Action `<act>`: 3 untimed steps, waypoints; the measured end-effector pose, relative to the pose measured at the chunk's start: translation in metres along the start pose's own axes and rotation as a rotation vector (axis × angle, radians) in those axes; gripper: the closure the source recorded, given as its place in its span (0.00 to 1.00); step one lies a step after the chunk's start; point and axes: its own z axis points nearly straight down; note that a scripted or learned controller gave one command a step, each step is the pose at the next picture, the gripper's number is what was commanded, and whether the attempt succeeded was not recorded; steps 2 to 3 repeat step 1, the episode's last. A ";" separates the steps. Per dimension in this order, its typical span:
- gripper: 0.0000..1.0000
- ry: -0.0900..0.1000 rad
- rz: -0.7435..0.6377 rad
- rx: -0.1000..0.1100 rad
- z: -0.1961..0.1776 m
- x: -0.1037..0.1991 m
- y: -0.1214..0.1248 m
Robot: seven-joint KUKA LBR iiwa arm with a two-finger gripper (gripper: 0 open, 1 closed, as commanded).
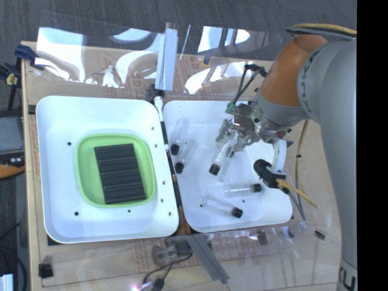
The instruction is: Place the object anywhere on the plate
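Gripper [227, 143] low in right bin [194, 214], seemingly clamped on clear tube [219, 159] for lifting, green plate [86, 180] with dark block [120, 173] waiting in left bin [54, 217].

Fingers [232, 143] too small and cluttered to read where they meet the clear vial [219, 160] below them; grip unclear. Arm [321, 83] to their right is cut off by the frame edge. Right bin [182, 117] wall beside the fingers is partly hidden behind the wrist.
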 end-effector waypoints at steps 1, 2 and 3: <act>0.00 0.000 0.000 0.000 0.000 0.000 0.000; 0.00 0.000 0.000 0.000 0.000 0.000 0.000; 0.00 0.000 0.000 0.000 0.000 0.000 0.000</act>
